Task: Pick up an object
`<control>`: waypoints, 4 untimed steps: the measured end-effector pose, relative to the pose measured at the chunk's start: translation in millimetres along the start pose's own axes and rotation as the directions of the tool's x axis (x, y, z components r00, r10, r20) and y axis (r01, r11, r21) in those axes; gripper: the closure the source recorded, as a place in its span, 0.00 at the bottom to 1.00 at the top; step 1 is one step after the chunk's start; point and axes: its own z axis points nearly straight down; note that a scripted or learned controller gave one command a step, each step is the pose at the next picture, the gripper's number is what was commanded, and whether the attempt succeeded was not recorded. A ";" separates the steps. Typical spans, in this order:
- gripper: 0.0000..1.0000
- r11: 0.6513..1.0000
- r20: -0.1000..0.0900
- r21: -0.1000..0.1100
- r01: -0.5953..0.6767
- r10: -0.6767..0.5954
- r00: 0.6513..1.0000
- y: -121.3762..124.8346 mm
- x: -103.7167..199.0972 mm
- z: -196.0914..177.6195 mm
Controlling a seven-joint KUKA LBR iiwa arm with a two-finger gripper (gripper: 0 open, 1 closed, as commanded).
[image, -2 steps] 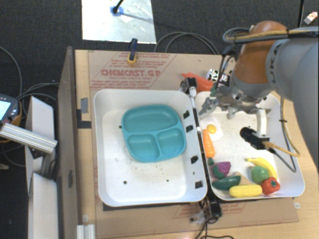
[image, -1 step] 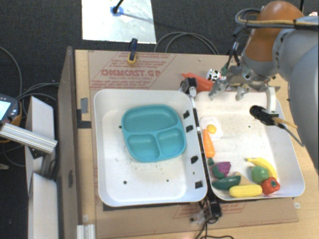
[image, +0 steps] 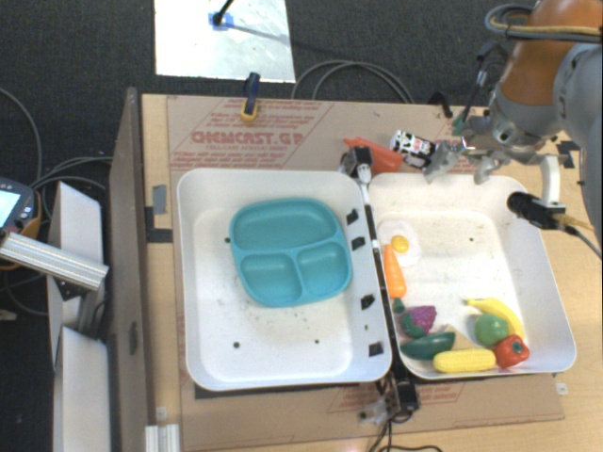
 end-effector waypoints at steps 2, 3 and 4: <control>0.00 1.000 -0.004 0.009 0.007 -0.007 1.000 -69.2 43.5 27.2; 0.00 1.000 -0.002 0.004 0.004 -0.004 1.000 -66.4 40.9 26.5; 0.00 1.000 -0.002 0.004 0.002 -0.002 1.000 -58.0 27.3 126.9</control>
